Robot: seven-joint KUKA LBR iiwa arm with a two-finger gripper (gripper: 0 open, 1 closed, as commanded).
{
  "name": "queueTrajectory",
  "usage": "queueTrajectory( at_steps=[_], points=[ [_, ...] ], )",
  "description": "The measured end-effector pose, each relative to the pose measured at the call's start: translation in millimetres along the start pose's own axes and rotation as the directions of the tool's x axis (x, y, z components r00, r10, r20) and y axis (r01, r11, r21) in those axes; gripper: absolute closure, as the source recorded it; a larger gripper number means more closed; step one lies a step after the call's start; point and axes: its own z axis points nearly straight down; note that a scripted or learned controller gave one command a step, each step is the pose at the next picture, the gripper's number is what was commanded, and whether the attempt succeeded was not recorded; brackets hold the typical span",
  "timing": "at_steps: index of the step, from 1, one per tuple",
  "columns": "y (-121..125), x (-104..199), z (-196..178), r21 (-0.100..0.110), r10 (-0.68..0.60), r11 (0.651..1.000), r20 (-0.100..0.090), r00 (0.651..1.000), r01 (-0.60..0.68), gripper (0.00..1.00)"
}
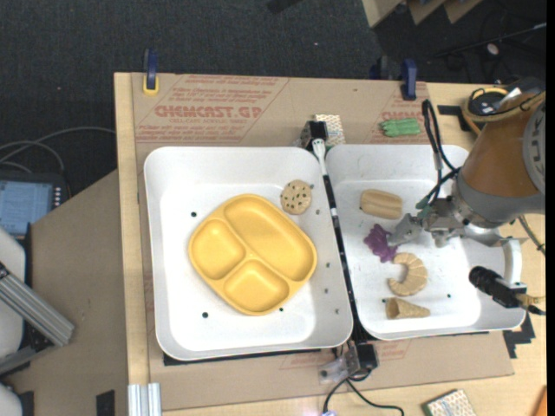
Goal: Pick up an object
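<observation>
The right bin holds a tan bread roll, a purple toy piece, a croissant and a small tan wedge. My gripper hangs low over this bin, just right of the purple piece and above the croissant, with the roll to its upper left. Nothing visibly sits in it. In the left bin lies a yellow divided plate, and a chocolate-chip cookie rests beside the plate's upper right corner.
The grey arm with its orange band covers the right bin's right side. A black part juts over the bin's lower right. A green object lies on the bench behind the right bin. Blue clamps stand at the bench's back edge.
</observation>
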Motion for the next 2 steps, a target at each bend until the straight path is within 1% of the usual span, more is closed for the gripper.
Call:
queueTrajectory(
  at_steps=[1,2],
  points=[
    [73,47,28,-0.017,-0.007,1.000,0.004,1.000,0.007,0.00],
    [70,44,16,-0.016,-0.001,1.000,0.006,1.000,0.002,1.00]
  ],
)
